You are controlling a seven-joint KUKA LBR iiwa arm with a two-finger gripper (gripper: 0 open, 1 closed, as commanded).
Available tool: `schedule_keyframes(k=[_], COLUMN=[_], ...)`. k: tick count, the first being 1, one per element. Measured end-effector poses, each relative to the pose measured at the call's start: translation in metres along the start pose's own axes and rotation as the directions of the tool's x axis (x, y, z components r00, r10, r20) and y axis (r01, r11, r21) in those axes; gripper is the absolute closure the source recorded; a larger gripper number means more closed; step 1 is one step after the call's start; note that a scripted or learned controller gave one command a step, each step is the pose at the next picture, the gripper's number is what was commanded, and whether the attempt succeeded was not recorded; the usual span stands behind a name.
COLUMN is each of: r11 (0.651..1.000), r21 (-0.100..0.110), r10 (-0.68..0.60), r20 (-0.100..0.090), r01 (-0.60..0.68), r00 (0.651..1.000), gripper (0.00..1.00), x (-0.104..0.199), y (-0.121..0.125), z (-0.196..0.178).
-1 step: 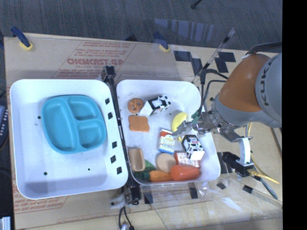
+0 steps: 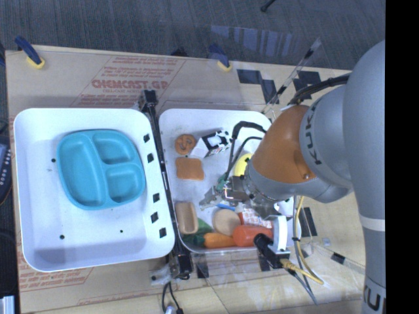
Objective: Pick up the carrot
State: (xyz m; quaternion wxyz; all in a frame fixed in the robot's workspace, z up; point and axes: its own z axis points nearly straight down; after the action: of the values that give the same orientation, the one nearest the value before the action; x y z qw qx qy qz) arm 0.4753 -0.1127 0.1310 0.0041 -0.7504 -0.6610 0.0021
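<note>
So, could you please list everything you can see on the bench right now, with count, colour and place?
Bins: two, white, side by side.
Divided plate: one, light blue, left bin.
Carrot: one, orange, right bin's near edge.
Round cookie-like item: one, brown, right bin's far side.
Square toast-like piece: one, orange-brown, below it.
Bread-like piece: one, tan, right bin's left wall.
Clamps: two, blue and yellow, far cardboard edge.
Arm: one, grey with orange band, over the right bin.

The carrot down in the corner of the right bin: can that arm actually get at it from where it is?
Probably yes. The carrot lies uncovered against the right bin's near wall, with the gripper just above it; neighbouring toy foods crowd it.
</note>
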Motion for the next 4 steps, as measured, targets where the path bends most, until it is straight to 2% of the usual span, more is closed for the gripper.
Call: schedule_keyframes(k=[1, 2, 3, 4], r11=[0.986, 0.952, 0.839, 0.762], r21=[-0.008, -0.002, -0.014, -0.005], r10=[0.166, 0.306, 0.544, 0.648], r20=[0.001, 0.001, -0.008, -0.004], r01=[-0.166, -0.306, -0.544, -0.648], r00=[0.986, 0.952, 0.839, 0.762], gripper=[0.0, 0.0, 0.0, 0.0], x=[0.016, 0.019, 0.031, 0.033], y=[-0.001, 0.057, 0.114, 0.168], z=[-0.057, -0.007, 0.032, 0.029])
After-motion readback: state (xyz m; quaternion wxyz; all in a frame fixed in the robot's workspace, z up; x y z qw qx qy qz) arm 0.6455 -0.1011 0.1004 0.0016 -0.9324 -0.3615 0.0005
